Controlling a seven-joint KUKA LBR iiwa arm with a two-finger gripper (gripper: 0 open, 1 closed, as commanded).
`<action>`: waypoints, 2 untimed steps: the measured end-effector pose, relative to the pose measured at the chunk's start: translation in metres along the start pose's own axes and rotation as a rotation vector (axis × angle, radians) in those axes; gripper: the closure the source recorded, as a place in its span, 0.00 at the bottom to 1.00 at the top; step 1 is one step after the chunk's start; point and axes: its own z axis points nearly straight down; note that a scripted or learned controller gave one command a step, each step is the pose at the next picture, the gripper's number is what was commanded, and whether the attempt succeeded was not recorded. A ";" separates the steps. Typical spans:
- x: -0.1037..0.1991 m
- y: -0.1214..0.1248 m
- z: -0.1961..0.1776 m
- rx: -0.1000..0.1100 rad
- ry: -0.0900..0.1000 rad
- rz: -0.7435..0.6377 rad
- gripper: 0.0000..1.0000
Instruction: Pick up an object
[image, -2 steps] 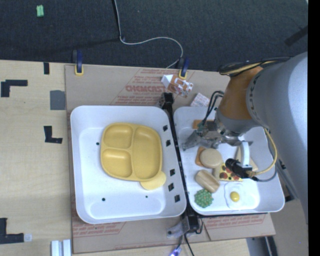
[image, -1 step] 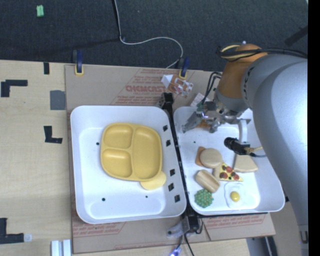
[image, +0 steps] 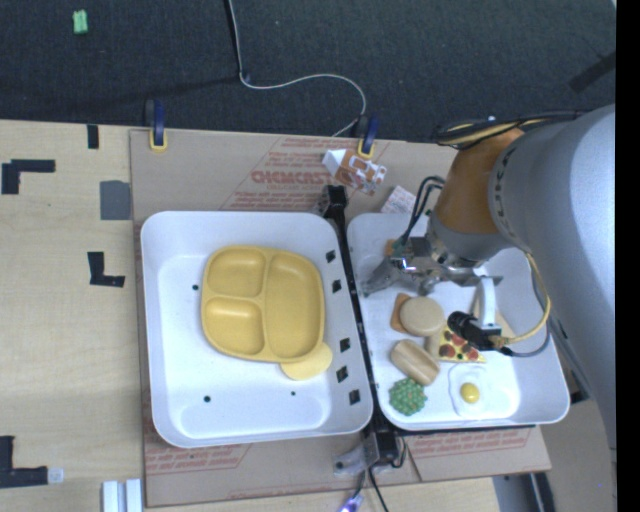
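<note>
White plastic makes up the 2 shallow bins on the desk (image: 60, 330). The left bin (image: 170, 330) carries a yellow divided plate (image: 265, 300) with a small yellow disc (image: 306, 361) touching its lower right edge. The right bin (image: 535, 385) holds the toy food: a round tan bun (image: 420, 317), a bread roll (image: 413, 361) just below it, a green bunch (image: 407, 397) at the near wall, a fried egg (image: 469, 391) beside that, and what looks like a pizza slice (image: 458, 348) between the bun and the egg.

The claw (image: 405, 268) hangs over the upper left part of the right bin, just above the bun and near the wall shared by the 2 bins. Whether it is spread or pressed together I cannot tell from this slant, and I see nothing gripped in it.

By my reading, the step in hand is the approach: the arm is placed over the pile but no object is lifted. The bun is the closest candidate. The next move calls for centring the claw over 1 piece, likely the bun, then descending straight. The pieces lie close together, so the roll or the slice could be nudged or caught along with it, and the bun's rounded top may slip out of a shallow pinch.
</note>
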 end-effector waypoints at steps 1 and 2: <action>-0.013 0.054 0.000 -0.003 0.000 -0.002 0.00; -0.027 -0.021 -0.001 -0.001 -0.001 0.002 0.00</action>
